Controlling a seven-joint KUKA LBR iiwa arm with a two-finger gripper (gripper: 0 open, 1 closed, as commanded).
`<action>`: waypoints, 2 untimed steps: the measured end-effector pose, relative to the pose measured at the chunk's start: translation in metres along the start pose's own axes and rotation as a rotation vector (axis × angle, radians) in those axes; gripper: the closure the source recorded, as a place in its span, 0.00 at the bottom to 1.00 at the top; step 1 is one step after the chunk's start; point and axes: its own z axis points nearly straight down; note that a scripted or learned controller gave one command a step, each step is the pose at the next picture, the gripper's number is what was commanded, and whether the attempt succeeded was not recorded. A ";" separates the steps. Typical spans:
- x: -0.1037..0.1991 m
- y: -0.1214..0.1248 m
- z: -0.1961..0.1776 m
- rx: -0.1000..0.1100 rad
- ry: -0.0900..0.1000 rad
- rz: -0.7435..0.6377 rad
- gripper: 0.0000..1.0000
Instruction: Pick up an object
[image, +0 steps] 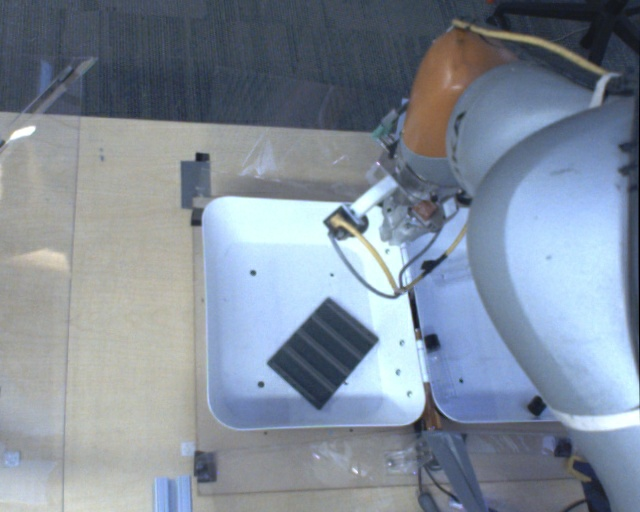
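Ridged dark rectangular panel (323, 352), grooved lengthwise, lies flat and skewed on the smooth floor of the left white bin (235, 300), lower centre of frame. End effector (400, 215) hovers upper centre-right over bin's far rim, holding nothing; open or closed, cannot tell. Tabletop (110, 300) pale wood

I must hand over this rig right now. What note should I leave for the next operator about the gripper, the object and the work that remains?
Gripper: above the far right corner of the left bin, at the divide between the bins; whether the jaws are open or shut cannot be read.
Object: one dark ribbed flat piece lying in the left bin, near its front right, apart from the gripper.
Done: no pick is visible.
Left: bring the gripper over the piece, grasp and lift it.
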 end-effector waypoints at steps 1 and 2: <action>0.002 -0.001 -0.012 -0.002 0.003 -0.008 1.00; 0.029 -0.041 -0.057 0.000 0.004 0.176 1.00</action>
